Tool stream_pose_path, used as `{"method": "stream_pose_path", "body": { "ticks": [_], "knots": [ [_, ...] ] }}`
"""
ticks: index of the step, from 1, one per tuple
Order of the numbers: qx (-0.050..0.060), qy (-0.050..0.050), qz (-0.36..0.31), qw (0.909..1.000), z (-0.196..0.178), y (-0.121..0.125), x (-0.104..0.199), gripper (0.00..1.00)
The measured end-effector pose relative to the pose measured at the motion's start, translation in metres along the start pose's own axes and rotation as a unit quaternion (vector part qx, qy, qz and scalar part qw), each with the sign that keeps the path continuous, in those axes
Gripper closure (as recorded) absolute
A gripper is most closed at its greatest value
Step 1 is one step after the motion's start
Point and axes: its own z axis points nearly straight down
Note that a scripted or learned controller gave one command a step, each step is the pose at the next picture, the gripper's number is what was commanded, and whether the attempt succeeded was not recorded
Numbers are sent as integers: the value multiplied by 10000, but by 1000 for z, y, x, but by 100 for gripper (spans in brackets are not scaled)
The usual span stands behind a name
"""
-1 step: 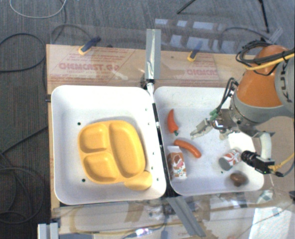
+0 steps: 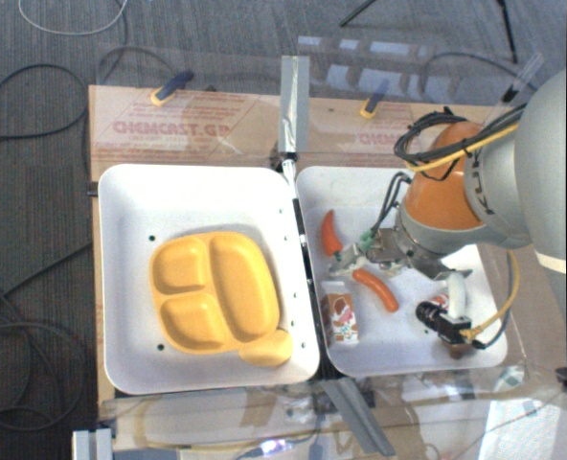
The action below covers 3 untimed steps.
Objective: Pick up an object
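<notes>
Gripper (image 2: 360,254) low in right bin (image 2: 475,353), centre-right of frame | finger state unclear | orange sausage (image 2: 376,289) just beside, unlifted | pick pending

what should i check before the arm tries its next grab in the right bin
1. Gripper inside the right bin: ok.
2. Nearest target, the orange carrot-like piece, lies free just below the gripper: ok.
3. Finger opening: cannot tell.
4. Anything already held: cannot tell.
5. Red piece and small brown packet lie close by, may get bumped: not ok.
6. Yellow divided tray sits in the left bin, out of the way: ok.
</notes>
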Motion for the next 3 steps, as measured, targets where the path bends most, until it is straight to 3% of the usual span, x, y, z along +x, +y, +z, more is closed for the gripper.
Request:
{"method": "stream_pose_path", "body": {
  "ticks": [1,2,3],
  "knots": [
    [-5,3,4,10000,-10,0,0,100],
    [78,-12,1016,9948,-93,53,41,100],
    [79,-17,1019,9948,-93,53,41,0]
  ]
}}
